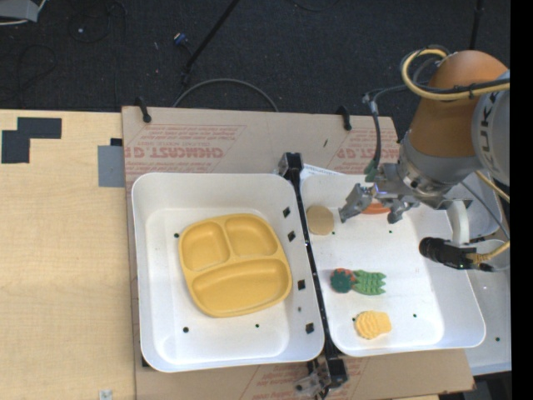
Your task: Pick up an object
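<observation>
Left bin (158,223): one yellow divided tray (235,265), lying flat at centre, out of reach of this pick. Right bin (450,323): one tan disc (320,219) at 10 o'clock; one green toy (360,282) at centre; one yellow corn-like piece (372,324) at 6 o'clock, all loose for picking. Gripper (376,207) at 12 o'clock, jaws spread, hovering over something orange, grasping nothing.
</observation>
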`<state>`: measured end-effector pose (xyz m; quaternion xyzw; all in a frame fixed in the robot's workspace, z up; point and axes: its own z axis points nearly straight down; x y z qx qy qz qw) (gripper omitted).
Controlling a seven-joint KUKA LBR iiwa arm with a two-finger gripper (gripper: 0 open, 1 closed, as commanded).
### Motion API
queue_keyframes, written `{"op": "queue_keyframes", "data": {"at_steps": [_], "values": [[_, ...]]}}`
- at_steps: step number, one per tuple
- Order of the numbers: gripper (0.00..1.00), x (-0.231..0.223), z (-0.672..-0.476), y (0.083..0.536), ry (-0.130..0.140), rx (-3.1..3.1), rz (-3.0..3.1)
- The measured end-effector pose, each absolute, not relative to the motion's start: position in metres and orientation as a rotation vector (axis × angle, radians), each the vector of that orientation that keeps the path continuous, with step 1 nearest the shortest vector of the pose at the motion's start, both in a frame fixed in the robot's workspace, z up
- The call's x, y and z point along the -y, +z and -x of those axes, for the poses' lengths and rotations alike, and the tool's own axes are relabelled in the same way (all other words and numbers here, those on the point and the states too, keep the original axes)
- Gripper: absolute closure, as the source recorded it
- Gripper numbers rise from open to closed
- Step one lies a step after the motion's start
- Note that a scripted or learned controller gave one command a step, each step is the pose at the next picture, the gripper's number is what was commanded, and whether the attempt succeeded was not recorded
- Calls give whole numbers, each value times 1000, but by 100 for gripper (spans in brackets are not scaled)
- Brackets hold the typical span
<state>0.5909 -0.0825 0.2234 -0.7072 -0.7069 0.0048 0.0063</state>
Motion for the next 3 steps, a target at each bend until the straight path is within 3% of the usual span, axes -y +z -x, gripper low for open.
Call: {"op": "queue_keyframes", "data": {"at_steps": [1,3], "values": [[0,83,-593,230,4,2220,2218],[0,83,-592,123,10,2215,2216]]}}
